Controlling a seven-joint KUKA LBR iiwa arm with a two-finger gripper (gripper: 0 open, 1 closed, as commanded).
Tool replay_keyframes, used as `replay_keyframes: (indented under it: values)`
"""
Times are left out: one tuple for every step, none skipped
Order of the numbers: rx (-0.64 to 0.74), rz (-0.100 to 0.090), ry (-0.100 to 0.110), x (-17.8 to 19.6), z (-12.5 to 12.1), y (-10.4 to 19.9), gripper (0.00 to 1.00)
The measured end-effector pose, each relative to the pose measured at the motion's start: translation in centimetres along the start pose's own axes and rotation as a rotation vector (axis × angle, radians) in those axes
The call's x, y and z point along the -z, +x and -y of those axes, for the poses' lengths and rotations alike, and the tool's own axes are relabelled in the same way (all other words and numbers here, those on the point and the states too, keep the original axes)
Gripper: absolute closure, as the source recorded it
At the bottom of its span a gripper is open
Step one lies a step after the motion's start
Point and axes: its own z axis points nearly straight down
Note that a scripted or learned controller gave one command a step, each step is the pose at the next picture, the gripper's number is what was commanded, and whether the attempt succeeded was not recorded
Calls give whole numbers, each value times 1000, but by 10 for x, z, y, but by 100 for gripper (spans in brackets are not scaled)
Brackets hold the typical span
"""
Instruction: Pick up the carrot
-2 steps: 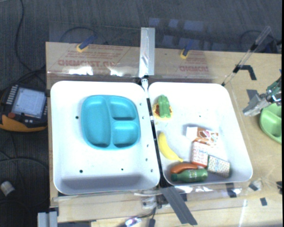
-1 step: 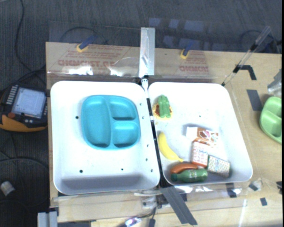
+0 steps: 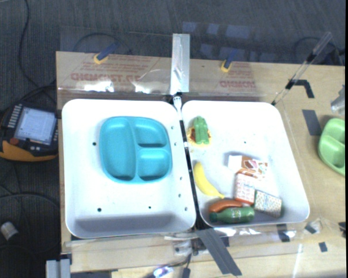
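Where the right bin [image 3: 290,155] meets its near wall, the carrot [image 3: 225,204] lies orange-red, touching a dark green cucumber-like vegetable [image 3: 234,215] just in front of it. Beside them sit small printed boxes [image 3: 250,184], with a banana [image 3: 204,181] to their left. Farther back rests a green-and-yellow corn piece [image 3: 199,131]. Across the divider, the left bin [image 3: 81,201] holds a blue divided plate [image 3: 135,148].
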Motion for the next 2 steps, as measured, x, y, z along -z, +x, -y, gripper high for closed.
replay_keyframes:
  values:
    - [-49, -4, 0, -28, 18, 9, 100]
    - [-49, -1, 2, -19, 18, 9, 100]
